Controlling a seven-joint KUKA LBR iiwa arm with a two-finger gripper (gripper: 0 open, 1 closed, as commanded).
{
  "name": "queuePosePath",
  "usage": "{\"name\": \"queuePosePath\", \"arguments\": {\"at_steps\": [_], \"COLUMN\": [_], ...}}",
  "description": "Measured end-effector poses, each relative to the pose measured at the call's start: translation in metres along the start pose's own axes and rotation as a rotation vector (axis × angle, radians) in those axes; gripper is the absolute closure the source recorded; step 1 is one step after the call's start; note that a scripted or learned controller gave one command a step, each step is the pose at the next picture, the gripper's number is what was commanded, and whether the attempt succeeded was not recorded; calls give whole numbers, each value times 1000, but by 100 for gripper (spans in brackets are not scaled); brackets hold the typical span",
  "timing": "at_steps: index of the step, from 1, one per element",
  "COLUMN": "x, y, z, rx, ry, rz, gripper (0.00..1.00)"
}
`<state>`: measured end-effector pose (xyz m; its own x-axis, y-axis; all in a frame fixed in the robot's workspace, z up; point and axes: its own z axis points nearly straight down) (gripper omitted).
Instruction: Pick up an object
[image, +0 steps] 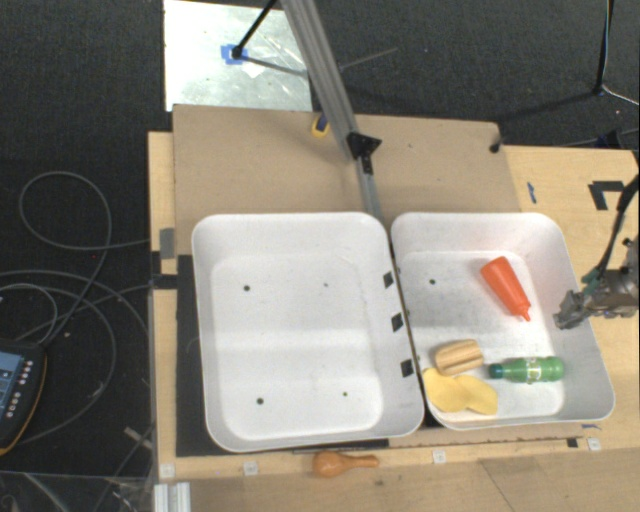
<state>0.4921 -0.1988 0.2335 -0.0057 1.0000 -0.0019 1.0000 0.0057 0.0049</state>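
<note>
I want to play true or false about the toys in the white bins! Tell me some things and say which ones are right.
1. The orange bottle lies in the right bin. True.
2. The green bottle stands upright in the left bin. False: it lies on its side in the right bin, near the front.
3. The little bread roll sits just behind the yellow piece. True.
4. The gripper has the orange bottle between its fingers. False: it hangs at the right bin's right edge, apart from the bottle.
5. An orange-brown toy lies on the bench in front of the bins. True.
</note>
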Motion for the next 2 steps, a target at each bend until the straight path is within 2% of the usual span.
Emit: {"name": "queuePosePath", "arguments": {"at_steps": [1,2], "x": [46,97], "y": [2,4], "z": [6,-4], "rx": [3,2], "ry": [3,4], "rz": [-3,-5], "gripper": [100,100]}}
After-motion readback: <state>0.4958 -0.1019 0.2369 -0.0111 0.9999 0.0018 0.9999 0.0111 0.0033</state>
